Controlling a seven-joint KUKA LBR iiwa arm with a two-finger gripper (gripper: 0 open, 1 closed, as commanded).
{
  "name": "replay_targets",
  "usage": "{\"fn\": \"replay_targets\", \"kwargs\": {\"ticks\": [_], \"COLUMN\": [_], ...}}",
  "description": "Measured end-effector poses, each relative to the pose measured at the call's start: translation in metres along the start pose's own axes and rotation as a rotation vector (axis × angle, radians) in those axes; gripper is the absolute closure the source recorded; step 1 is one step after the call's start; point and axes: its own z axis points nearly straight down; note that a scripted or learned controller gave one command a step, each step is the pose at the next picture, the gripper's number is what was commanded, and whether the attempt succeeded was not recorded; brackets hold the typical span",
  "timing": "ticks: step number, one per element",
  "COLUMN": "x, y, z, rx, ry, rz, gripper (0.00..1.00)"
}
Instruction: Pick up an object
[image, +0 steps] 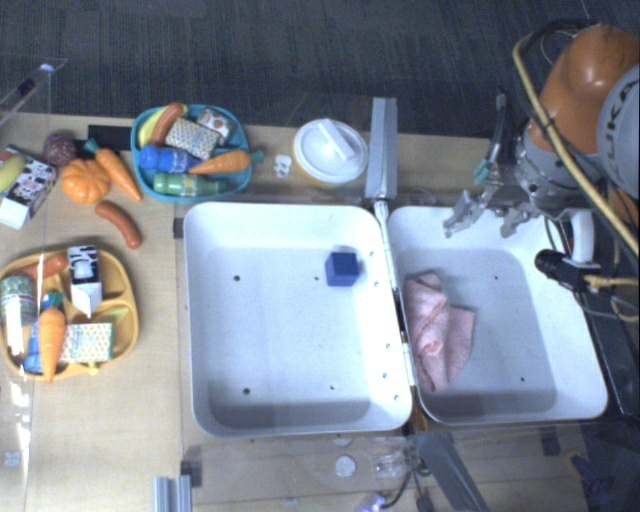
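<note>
Flanking blue cube: pink cloth.

The arm is cut off by the right edge; toys in the blue bowl overlap, partly hidden.

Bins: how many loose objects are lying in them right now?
2. A blue cube lies in the left bin, near its upper right; a pink cloth lies in the right bin, along its left side.
</note>
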Motion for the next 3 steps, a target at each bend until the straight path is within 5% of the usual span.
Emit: {"fn": "replay_targets", "kwargs": {"ticks": [1, 2, 3], "x": [-0.001, -0.028, -0.002], "y": [-0.049, -0.100, -0.063], "z": [0.119, 0.138, 0.138], "rx": [0.002, -0.019, -0.018], "ry": [0.000, -0.003, -0.003], "rz": [0.020, -0.129, -0.130], "gripper": [0.00, 0.00, 0.00]}}
